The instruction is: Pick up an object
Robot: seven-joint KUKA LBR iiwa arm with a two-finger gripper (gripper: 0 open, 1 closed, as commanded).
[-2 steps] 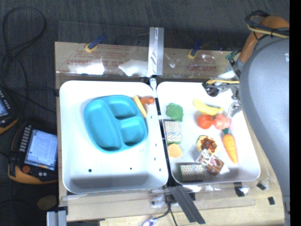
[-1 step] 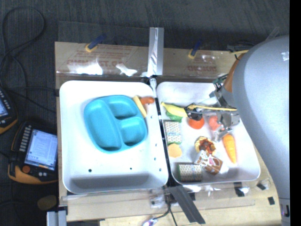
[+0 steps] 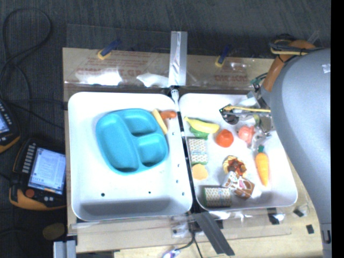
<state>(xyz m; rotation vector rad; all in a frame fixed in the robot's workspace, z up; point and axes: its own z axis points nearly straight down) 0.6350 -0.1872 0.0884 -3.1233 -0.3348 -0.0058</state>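
arm (image 3: 309, 122) hides right bin (image 3: 279, 200) edge | tool (image 3: 257, 123) blurred by tomato (image 3: 224, 138)

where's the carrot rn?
Carrot lies in the right bin, near its right wall, just right of the patterned toy and below the pink piece.

- A handheld screen pendant (image 3: 40, 173) lies on the dark floor (image 3: 161, 7), left of the table (image 3: 72, 63).
- Black cable (image 3: 27, 23) loops at upper left.

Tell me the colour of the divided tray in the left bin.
Light blue. The divided tray shows it plainly in the camera view, against the white left bin.
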